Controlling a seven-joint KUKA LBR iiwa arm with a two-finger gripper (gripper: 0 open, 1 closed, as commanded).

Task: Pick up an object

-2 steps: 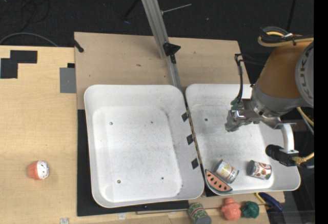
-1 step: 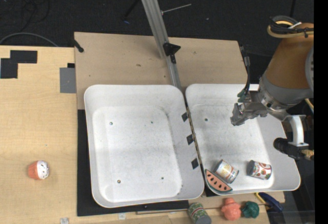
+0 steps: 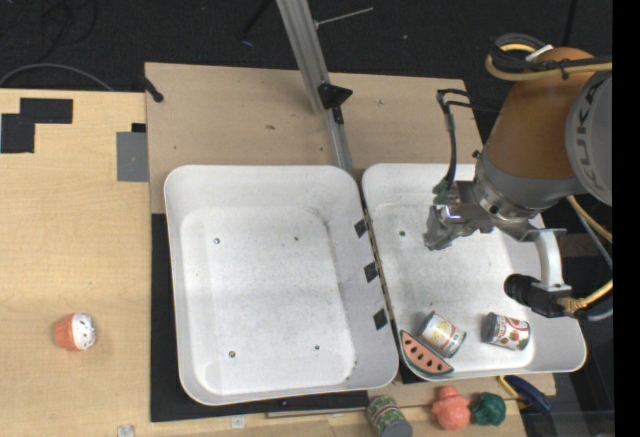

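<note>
Wooden bench (image 3: pixel 250 115) — 2 white bins (image 3: pixel 200 195)

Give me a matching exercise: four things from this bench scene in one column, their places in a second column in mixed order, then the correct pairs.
Things:
1. gripper
2. watermelon slice
3. orange and white ball
4. pink toy

Places:
A. on the wooden surface left of both bins
B. in the right bin's near left corner
C. outside the bins, just beyond the right bin's near rim
D. above the bare middle of the right bin

Pairs: 1-D, 2-B, 3-A, 4-C
</note>
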